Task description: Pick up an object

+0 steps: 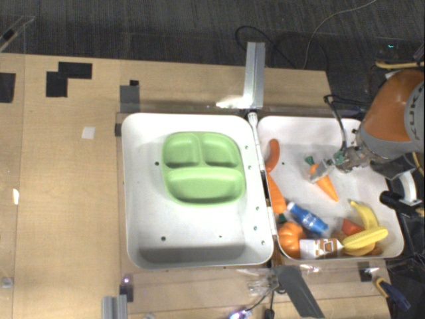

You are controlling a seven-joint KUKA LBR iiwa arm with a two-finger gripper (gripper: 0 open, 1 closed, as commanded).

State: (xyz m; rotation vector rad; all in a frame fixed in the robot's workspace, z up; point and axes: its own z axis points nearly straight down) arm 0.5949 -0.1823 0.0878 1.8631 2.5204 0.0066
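Note:
My gripper [337,160] reaches in from the right over the back of the right bin [299,128]. A small orange carrot toy [326,185] with a green top lies just below and left of it, very close to the tip. Whether the two touch is unclear. Lower in the same bin lie a blue bottle [309,219], a small orange pumpkin [289,235], a white carton [319,248], yellow bananas [364,231] and a red piece [349,227]. A long orange carrot [274,178] runs along the bin's left wall.
The left bin [143,198] holds a green divided plate [202,166]. A metal post [254,72] stands behind the ridge between the bins. The orange band of the arm [392,108] looms over the right bin's far right corner.

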